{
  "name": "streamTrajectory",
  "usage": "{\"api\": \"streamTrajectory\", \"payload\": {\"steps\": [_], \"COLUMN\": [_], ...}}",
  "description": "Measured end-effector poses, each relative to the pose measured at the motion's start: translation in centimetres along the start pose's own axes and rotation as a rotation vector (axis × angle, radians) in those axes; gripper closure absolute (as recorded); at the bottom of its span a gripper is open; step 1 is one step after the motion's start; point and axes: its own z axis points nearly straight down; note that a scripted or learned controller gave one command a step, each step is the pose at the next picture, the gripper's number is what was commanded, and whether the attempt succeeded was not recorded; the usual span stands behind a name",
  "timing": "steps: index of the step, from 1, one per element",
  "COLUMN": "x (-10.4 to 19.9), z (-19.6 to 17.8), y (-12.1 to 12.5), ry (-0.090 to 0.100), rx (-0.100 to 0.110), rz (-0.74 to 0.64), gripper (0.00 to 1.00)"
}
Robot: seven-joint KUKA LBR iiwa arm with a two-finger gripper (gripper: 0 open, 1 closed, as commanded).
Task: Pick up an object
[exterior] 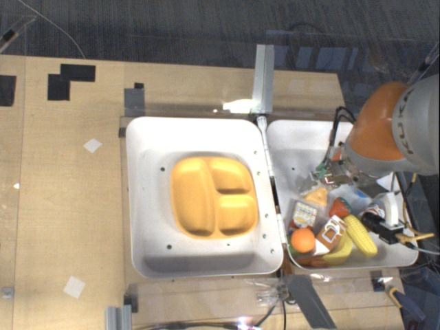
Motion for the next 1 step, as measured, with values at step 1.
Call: {"api": "streamTrajectory", "payload": {"steps": [1], "x": [2.62], "z": [-8.55], "y": [-0.01], "ry": [0.008], "rx": [0.01], "rz": [-0.197], "gripper": [1.0]}}
